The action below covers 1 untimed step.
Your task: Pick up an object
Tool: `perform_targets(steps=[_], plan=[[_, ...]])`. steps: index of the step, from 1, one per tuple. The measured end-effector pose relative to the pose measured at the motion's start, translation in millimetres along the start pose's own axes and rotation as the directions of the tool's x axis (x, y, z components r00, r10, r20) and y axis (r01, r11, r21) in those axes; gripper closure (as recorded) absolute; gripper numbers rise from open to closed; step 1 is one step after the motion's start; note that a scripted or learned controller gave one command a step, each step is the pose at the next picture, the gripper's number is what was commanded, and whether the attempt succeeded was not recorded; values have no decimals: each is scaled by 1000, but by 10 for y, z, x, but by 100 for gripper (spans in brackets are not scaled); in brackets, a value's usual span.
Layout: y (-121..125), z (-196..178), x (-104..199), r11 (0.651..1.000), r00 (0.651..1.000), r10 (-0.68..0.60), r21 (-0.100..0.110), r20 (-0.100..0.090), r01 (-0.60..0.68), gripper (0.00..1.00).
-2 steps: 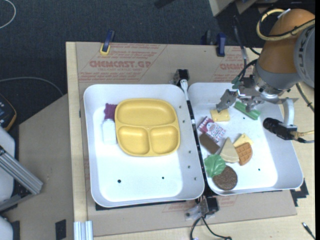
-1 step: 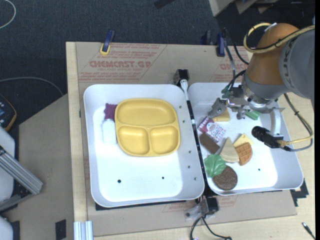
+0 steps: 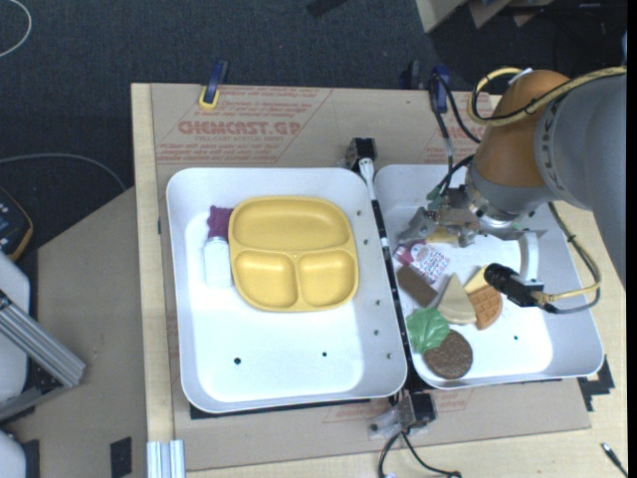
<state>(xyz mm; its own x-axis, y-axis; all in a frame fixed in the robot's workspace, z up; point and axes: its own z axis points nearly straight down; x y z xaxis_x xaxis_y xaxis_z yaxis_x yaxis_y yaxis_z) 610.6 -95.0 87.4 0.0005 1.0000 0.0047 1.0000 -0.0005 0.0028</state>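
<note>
Where visible, jaws above wrapper

My arm: grey shell, orange band

I am showing a broad, smooth grey casing that is running into a rounded orange band above my wrist. Below it my grey metal wrist housing is carrying thin yellow and black cables, which are looping off toward a small black plug.

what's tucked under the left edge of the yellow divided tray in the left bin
A small white bottle with a purple cap pokes out from beside the yellow tray, lying against its left rim. Whether any of it runs under the tray, or what else the tray covers, cannot be seen.
</note>
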Motion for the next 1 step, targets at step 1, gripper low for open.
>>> perform_targets(steps=[1], plan=[[29,-153,-6,1000,1000,0,-11,3,0,100]])
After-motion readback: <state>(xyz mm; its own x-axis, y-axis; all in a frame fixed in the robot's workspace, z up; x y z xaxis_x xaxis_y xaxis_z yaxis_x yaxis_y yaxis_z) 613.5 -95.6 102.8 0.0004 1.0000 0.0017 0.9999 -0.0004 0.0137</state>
